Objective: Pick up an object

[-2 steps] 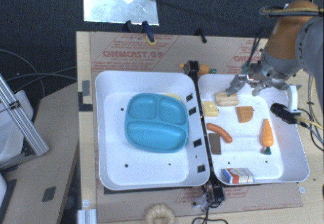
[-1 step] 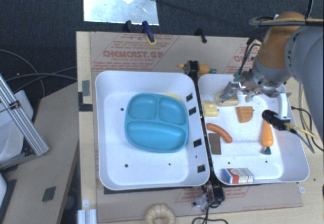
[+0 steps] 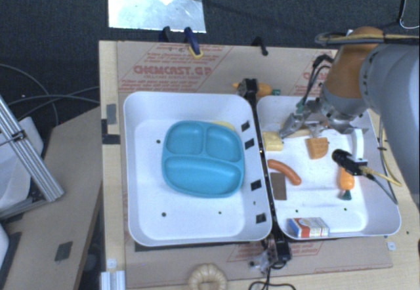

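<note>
In left bin (image 3: 141, 170), blue plate (image 3: 202, 159); jaws over right bin (image 3: 377, 216), beside pale block (image 3: 272, 142); sausage (image 3: 284, 172), carrot (image 3: 346, 181) nearby.

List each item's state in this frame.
blue divided plate: lying flat, left bin.
sausage: lying loose, right bin.
carrot: lying loose, right bin.
small box: on its side, right bin's near edge.
gripper: low over right bin's far side, nothing seen held.

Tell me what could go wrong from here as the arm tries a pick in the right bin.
1. The gripper hangs near the pale block, which lies close to the dividing wall; a descent there might strike the wall or shove the block away.
2. The sausage and the brown slab lie close together, so a grasp there might nudge one or catch both.
</note>
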